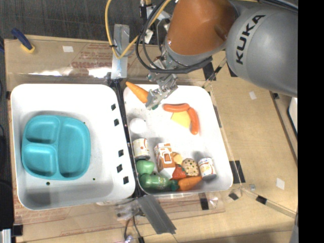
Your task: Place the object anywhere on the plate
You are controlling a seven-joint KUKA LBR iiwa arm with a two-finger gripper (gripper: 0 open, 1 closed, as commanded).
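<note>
Plate point(55, 147); "KUKA" on grey arm point(263, 39)

1. This is a robotics lab, not a home kitchen.
2. A grey industrial arm point(263, 39) bearing the maker's name KUKA reaches over the counter point(253, 130), with loose yellow and black cables point(121, 14) looped above its wrist.
3. Two white bins point(30, 100) sit side by side, their place marked out with strips of black tape point(238, 172) on the counter.
4. The food is toy-like: a plastic carrot point(136, 91), sausages point(176, 107) and tiny cans point(206, 167), heaped in the right bin.
5. A teal plate point(55, 147) lies alone in the left bin.
</note>
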